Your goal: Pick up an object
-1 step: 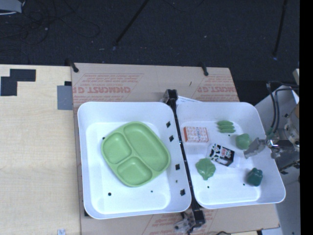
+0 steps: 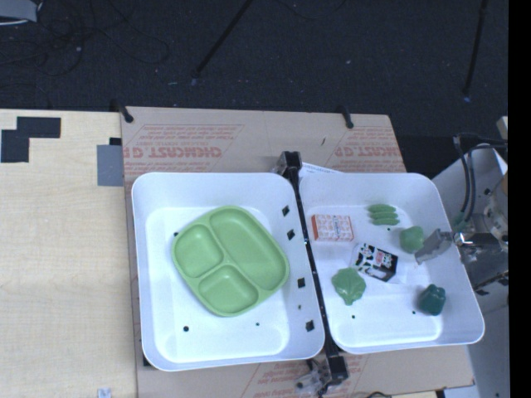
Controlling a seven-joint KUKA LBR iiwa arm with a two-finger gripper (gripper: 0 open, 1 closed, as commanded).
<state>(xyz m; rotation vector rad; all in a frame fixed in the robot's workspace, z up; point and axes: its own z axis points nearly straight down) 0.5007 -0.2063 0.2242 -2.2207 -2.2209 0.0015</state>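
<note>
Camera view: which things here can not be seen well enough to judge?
- Hand: at the right bin's right edge; too small and blurred to tell whether it is open or shut.
- Arm: cut off by the picture's right edge.
- Black-and-white packet and orange box: print too small to read.
- Dark green thing: too blurred to tell its shape.

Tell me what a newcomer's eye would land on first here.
The big green divided plate stands out first, lying tilted in the left bin. Next come the small things scattered in the right bin: a red-and-white box, a black-and-white packet and several green pieces. The gripper sits at that bin's right edge.
</note>
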